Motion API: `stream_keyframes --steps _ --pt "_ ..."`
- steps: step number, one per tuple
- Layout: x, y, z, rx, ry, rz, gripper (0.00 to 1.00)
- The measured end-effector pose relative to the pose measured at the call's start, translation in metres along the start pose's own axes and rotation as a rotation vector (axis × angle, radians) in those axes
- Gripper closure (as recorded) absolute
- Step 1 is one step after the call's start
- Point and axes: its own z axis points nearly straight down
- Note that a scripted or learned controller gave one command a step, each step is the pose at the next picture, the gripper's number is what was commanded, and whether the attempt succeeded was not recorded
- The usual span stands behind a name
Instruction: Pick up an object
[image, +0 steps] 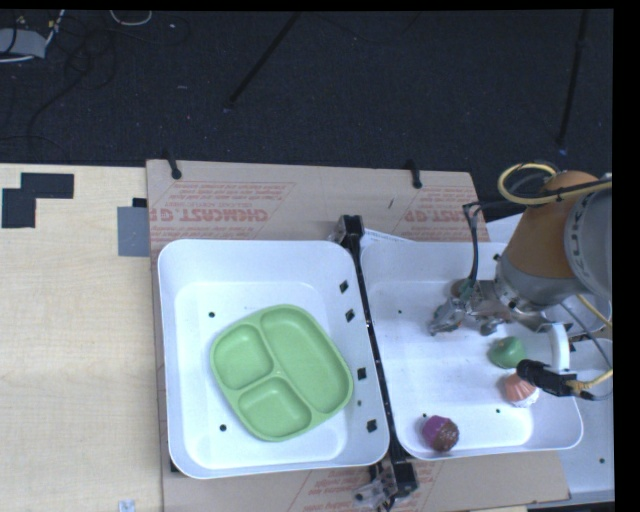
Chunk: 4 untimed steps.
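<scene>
Bins sit side by side on a cardboard sheet (300, 200) laid over the pale wooden bench (70, 340). In the left bin (185, 270) a green plate (280, 372) with three compartments lies flat, turned at a slant, a little toward the bin's near right corner. The right bin (420, 400) carries three small things: a dark purple ball (440, 432) close to the near edge, a green lump (506, 352) toward the right edge, and an orange and white piece (517, 389) just in front of the green lump and apart from it. The arm (560, 240) reaches in over the right bin's far right corner, its orange band showing above the wrist. The gripper (462, 310) hangs low over the middle of the right bin, to the left of the green lump and well apart from the purple ball. Whether it is open or closed cannot be told from this slanted view, and nothing can be made out in its grasp. Black clips (350, 232) join the two bins where their inner edges meet.
</scene>
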Motion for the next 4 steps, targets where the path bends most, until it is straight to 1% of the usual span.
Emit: stream_keyframes --steps 1,2,3,4 --pt "-0.001 0.000 -0.012 -0.002 -0.001 0.002 1.00" --pt "0.004 0.003 -0.075 -0.009 -0.002 -0.003 1.00" --pt "0.003 0.003 -0.128 -0.009 -0.003 -0.003 1.00" --pt "0.044 -0.014 -0.123 -0.001 0.001 -0.004 1.00"
